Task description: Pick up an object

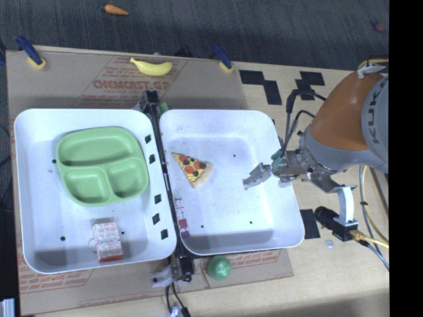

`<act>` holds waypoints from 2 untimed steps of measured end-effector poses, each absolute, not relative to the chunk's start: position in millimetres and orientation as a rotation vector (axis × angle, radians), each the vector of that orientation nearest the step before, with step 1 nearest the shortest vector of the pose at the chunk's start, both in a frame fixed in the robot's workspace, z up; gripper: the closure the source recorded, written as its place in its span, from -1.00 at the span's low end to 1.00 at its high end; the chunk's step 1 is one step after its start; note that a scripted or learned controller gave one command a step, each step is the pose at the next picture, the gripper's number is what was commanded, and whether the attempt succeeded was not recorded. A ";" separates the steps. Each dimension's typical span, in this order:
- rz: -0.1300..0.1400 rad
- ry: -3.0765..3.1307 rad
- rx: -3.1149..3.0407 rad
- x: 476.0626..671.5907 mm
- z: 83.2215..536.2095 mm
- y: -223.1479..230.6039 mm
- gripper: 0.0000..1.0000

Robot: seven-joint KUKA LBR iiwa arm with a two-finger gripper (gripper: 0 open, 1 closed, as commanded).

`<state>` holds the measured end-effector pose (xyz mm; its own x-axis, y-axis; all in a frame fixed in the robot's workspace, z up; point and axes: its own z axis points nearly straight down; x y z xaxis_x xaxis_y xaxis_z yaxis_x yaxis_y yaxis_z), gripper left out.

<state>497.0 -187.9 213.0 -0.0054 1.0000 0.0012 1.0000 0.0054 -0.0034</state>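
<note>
Camera view. The arm [350, 127] is reaching in from the bench's right edge, its orange band showing above the wrist and the wrist angling down and leftward over the right rim of the right bin [284, 177]. The gripper [254, 177] is hanging over the right half of that bin, tilted, with nothing between its fingers; whether they are spread or pressed together cannot be told from this slant.

Step in hand, by judgement: the approach, before any grasp. The nearest candidate, a pizza slice toy [192, 168], is lying flat near the middle of the right bin, toward its left wall, apart from the gripper.

Next move would call for travelling leftward across the bin, squaring over the slice and descending; the slice is thin, so a shallow descent may miss.

The left bin [26, 177] is carrying a green divided tray [102, 164] and, near its front edge, a small packet [106, 240].
</note>
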 end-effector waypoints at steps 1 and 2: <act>0.002 -2.225 -2.213 497.0 213.0 -187.9 -1.00; 0.002 -2.225 -2.213 497.0 213.0 -187.9 -1.00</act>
<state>497.0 -187.9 213.0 -0.0054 1.0000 0.0012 1.0000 0.0054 -0.0033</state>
